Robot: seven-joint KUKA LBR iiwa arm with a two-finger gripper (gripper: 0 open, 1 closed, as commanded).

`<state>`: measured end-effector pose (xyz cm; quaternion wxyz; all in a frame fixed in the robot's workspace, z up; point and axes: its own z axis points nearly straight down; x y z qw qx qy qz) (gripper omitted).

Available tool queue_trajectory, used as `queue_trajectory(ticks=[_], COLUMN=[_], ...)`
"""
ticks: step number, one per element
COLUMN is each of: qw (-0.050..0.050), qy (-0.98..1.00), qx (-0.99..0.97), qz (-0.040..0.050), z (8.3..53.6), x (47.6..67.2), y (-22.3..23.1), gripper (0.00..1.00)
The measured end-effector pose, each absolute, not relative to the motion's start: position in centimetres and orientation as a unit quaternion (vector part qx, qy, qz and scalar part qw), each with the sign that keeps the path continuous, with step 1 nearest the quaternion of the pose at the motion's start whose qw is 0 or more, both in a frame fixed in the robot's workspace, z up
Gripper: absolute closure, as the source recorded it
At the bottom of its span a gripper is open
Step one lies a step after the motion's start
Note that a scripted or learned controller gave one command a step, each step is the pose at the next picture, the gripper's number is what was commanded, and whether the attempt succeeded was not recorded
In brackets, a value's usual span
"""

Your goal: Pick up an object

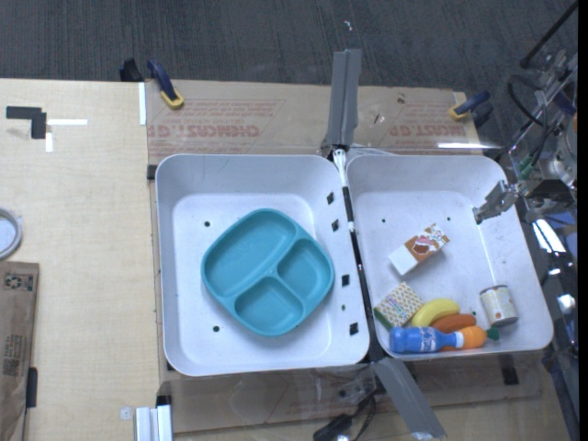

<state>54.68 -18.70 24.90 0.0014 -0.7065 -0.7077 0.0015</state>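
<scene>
teal plate, yellow banana, blue bottle w/ orange cap, white bins

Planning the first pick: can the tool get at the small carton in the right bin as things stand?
Probably yes. The carton lies alone on bare bin floor, apart from the pile at the front edge, and the tool sits nearby at the right bin rim.

A robotics laboratory is indicated. Two white bins are mounted side by side on a pale bench. A cardboard sheet is held down by clamps. Loose cables are seen at the right, and dark carpet beyond.
</scene>
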Motion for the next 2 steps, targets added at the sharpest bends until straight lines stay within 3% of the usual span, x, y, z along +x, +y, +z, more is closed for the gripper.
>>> queue_trajectory(ticks=[1, 2], qw=[0.006, 0.001], qy=[-0.719, -0.776], qx=[-0.695, -0.63], qz=[0.0002, 0.0006], z=[12.0, 9.0], x=[53.8, 56.0], y=[-21.8, -16.7], gripper=[0.0, 0.0])
